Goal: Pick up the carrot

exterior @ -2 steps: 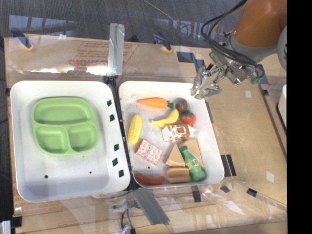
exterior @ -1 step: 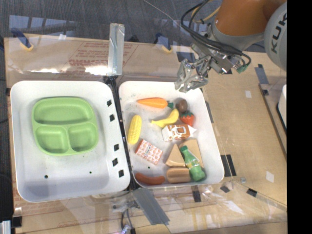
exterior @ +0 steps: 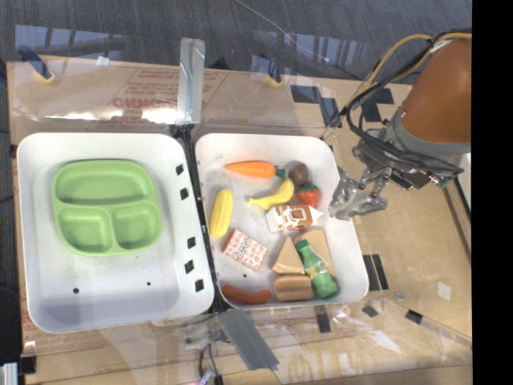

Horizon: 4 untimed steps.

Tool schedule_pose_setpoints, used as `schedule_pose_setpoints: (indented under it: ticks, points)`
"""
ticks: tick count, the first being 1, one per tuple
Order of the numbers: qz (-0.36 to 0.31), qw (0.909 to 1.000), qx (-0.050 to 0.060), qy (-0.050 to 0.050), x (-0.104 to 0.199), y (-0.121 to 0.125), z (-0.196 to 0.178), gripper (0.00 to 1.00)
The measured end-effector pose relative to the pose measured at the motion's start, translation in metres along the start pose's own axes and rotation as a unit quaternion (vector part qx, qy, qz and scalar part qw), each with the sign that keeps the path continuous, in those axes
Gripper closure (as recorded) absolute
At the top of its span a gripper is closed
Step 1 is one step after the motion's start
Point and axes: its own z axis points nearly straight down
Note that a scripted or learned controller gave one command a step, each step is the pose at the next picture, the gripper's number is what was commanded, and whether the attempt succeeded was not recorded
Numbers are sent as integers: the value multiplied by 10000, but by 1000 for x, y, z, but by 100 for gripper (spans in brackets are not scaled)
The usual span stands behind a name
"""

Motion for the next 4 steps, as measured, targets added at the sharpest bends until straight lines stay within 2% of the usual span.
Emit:
schedule_pose_setpoints:
  ticks: [1,2,3,4]
  points:
    - [-1837,9830,23,-11,13,21,-30,100]
    - [-3593,9332,69,1,18,27,-213,100]
    - [-6015,7989,-41,-25,-13,50,-55,100]
    - [-5482,8364,-39,-21,-13,4,-7,100]
